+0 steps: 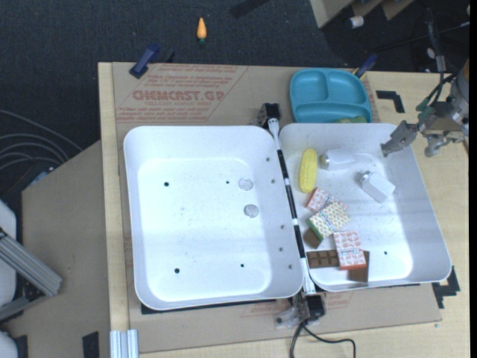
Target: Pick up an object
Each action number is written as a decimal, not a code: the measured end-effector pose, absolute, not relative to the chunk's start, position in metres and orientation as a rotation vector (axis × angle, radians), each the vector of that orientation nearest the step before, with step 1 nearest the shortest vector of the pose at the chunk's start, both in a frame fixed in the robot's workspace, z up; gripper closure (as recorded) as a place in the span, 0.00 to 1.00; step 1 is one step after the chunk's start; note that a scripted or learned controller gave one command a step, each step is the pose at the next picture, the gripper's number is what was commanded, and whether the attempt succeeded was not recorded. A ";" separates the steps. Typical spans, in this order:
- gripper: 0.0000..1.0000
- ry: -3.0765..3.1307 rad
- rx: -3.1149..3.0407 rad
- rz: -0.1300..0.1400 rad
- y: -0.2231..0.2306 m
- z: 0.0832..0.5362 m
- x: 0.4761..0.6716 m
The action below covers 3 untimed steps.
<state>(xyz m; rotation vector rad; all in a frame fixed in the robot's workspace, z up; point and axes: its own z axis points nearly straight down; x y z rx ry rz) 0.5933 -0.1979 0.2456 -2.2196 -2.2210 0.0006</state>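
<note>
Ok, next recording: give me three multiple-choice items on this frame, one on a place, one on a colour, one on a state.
1. Where does the corn cob lie?
A. left bin
B. right bin
C. on the floor

2. What colour is the divided tray behind the bins?
A. red
B. blue
C. black

3. What is the gripper doing?
A. hanging by the right bin's far right corner, holding nothing
B. carrying the corn cob
C. resting in the left bin

Answers:
1 B, the cob lies near that bin's left wall.
2 B, the tray is light blue.
3 A, no object sits between its fingers.
</note>
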 end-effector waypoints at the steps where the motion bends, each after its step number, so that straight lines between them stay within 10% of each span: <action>1: 0.00 -2.235 -2.231 -0.013 -0.151 0.102 0.610; 2: 0.00 -2.223 -2.220 -0.001 -0.110 0.085 0.667; 3: 0.00 -2.222 -2.220 0.002 -0.092 0.085 0.667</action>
